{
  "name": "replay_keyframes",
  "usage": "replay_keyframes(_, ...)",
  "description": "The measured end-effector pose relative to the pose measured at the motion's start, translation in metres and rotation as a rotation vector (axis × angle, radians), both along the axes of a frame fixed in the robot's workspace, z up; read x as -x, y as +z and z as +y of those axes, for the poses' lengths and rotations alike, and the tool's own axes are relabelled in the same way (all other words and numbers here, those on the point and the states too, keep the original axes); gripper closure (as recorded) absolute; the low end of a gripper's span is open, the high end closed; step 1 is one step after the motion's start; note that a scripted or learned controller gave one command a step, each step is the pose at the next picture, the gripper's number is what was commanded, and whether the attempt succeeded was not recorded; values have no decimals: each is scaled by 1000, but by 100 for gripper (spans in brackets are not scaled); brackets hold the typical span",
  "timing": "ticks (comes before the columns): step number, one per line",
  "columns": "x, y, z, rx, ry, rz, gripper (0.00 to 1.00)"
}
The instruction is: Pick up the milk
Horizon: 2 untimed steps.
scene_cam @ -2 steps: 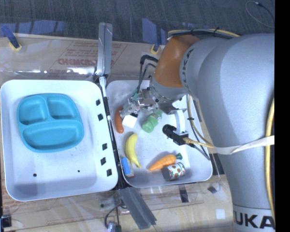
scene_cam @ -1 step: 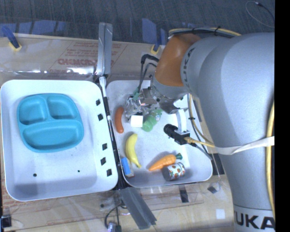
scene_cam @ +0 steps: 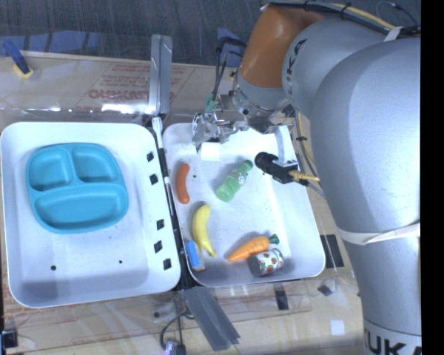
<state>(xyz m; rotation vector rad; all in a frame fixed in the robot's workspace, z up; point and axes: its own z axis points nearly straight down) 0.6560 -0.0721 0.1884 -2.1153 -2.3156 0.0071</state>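
- milk [scene_cam: 209,151]: small white carton, I read it as the milk, lying at the far-left corner of the right bin [scene_cam: 305,220], close to the far wall
- gripper [scene_cam: 209,128] sits right over it, fingertips at the carton's top edge; touching or just above, I can't tell which
- jaws: too blurred and tangled with cabling from here, I cannot tell if they are wide, narrow or clamped on anything
- step, my call: the descent/grasp stage, lift not yet done; carton looks to be resting on the bin floor
- next move needs: fingers straddling the carton, a firm close, then a straight lift clear of the far wall
- risk: wall and corner leave little room on that side
- sausage [scene_cam: 183,183] just nearside of the milk, by the left wall
- green bottle [scene_cam: 233,181] near the bin's middle, tilted
- banana [scene_cam: 202,230], carrot [scene_cam: 251,247] and a small can [scene_cam: 266,262] toward the near edge, well apart from the milk
- left bin [scene_cam: 81,272] carries a blue divided plate [scene_cam: 75,186], not involved
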Motion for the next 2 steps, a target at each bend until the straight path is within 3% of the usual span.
replay_keyframes(1, 1, 112, -9, 0, 144, -1, 100)
replay_keyframes(2, 2, -2, 36, -2, 329, 2, 100)
